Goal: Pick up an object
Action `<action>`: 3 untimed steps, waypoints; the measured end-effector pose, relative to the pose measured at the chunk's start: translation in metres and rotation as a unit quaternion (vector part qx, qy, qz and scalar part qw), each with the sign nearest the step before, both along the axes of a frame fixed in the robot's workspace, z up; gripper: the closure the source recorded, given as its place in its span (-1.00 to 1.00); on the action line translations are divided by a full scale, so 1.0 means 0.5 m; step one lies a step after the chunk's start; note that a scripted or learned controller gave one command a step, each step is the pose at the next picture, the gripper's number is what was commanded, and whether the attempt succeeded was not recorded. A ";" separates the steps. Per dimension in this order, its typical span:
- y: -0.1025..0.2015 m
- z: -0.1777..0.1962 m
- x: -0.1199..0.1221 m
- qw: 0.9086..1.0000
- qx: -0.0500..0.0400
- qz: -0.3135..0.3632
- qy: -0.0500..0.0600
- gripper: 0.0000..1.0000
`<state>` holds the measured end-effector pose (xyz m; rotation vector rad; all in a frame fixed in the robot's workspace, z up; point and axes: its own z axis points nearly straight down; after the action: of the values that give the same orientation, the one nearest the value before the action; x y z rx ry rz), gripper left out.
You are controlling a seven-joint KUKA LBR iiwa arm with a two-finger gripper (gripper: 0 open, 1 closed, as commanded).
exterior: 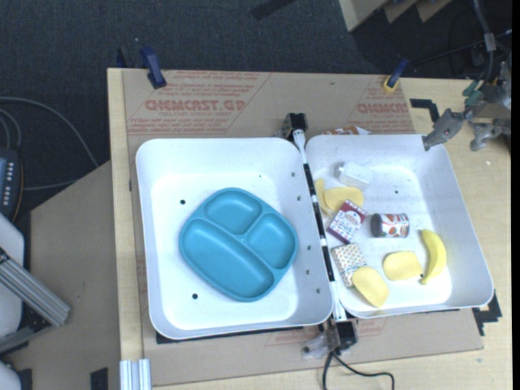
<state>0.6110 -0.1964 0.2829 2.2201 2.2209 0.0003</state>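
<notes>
The right bin point(455, 185) holds several small items. Among them are a yellow banana point(435, 254), a yellow lemon-like piece point(401, 265), another yellow piece point(370, 286) and a yellow wedge point(341, 197). There are also a red and white packet point(347, 222), a checkered packet point(348, 258), a small dark can point(390, 225) lying on its side and a pale clear item point(354, 173). My gripper point(455, 139) hovers over the bin's far right corner, apart from every item. Its fingers are spread open with nothing between them.
In the left bin point(154, 177) lies a blue divided plate point(237, 243). A black hinge strip point(313, 210) runs between the two bins. Blue and yellow clamps point(152, 65) hold the cardboard bench top at the back. A small wrapper point(348, 131) lies just behind the right bin.
</notes>
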 end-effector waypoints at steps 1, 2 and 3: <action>0.036 -0.321 -0.038 1.000 0.001 0.000 0.002 -1.00; -0.033 -0.397 -0.112 1.000 0.001 0.000 0.001 -1.00; 0.004 -0.397 -0.207 1.000 0.001 -0.001 0.001 -1.00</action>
<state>0.5074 -0.1945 0.0843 2.2238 2.2216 -0.0002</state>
